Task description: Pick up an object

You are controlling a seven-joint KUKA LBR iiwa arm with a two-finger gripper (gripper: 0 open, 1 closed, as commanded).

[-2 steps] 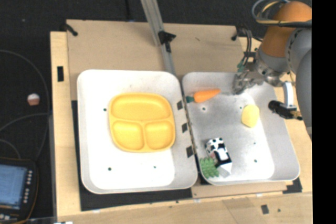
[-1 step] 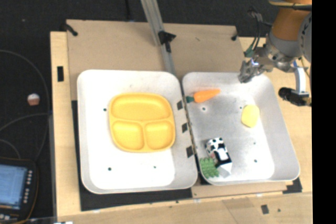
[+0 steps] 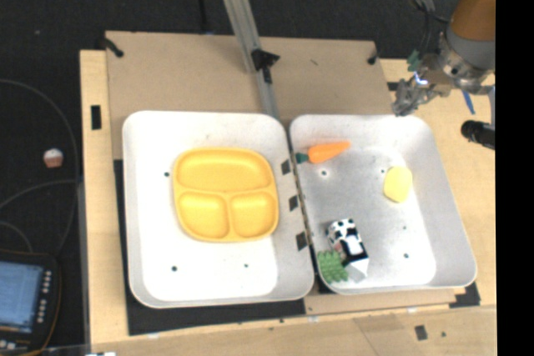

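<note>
Right bin [image 3: 434, 263]: near corner has a green leafy toy [image 3: 332, 267] touching a black-and-white cow toy [image 3: 348, 243], mid-right a yellow lemon-like piece [image 3: 398, 184], far-left a toy carrot [image 3: 327, 152]; yellow divided plate [image 3: 225, 194] in left bin [image 3: 146, 263]; gripper [image 3: 406, 100] over right bin's far rim, claw state can't tell.

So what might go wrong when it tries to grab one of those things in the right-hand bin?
The carrot lies close to the bin's wall, so the end effector might bump the wall. The black-and-white toy and the green piece sit touching near the lower corner, so a grab could catch both or neither. The yellow lump looks rounded and could slip.
</note>
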